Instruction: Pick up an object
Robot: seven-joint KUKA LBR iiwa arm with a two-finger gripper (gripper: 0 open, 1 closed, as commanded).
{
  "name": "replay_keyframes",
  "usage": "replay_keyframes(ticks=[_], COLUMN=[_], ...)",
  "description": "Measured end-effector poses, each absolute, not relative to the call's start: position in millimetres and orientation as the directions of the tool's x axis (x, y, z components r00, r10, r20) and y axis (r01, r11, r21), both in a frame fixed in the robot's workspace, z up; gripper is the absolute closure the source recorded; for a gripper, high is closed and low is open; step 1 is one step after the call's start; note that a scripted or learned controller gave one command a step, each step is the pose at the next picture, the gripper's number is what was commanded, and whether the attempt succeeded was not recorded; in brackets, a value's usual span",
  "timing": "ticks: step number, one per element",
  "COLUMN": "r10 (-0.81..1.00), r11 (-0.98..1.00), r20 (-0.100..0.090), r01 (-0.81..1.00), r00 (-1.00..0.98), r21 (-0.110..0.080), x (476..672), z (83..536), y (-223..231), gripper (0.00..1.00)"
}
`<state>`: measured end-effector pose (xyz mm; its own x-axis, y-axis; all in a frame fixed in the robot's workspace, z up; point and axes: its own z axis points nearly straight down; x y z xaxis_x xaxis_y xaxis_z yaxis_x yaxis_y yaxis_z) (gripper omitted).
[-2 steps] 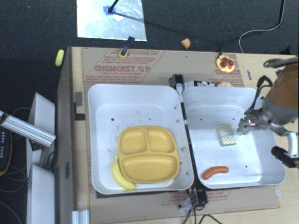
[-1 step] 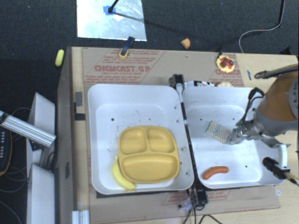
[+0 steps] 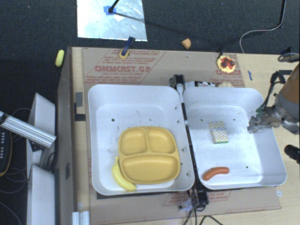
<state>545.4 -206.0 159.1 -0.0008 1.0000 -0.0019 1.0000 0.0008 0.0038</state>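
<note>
I have one fixed camera, mounted above the tabletop (image 3: 154,62) and tilted down at a slant, so the far edge and a strip of dark floor (image 3: 37,22) sit along the top of my picture. It stands far enough back to take in both white bins whole: the left bin (image 3: 101,125) fills the middle, the right bin (image 3: 267,163) runs toward my right edge. The arm (image 3: 288,100) enters from that right side, cut off by the frame.

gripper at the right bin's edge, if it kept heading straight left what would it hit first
Probably the small patterned sponge, lying left of the gripper in the right bin; depth is unclear, so it might pass above.
</note>
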Motion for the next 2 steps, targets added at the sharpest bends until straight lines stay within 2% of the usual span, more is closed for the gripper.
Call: replay_keyframes(ticks=[1,2], r10=[1.000,1.000], r11=[0.002,0.000], r20=[-0.003,-0.001], r01=[1.000,1.000], r00=[-0.002,0.000], r21=[0.008,0.001], x=[566.3,486.4], z=[87.7,84.4], y=[-144.6,-162.8], gripper=[1.00,1.00])
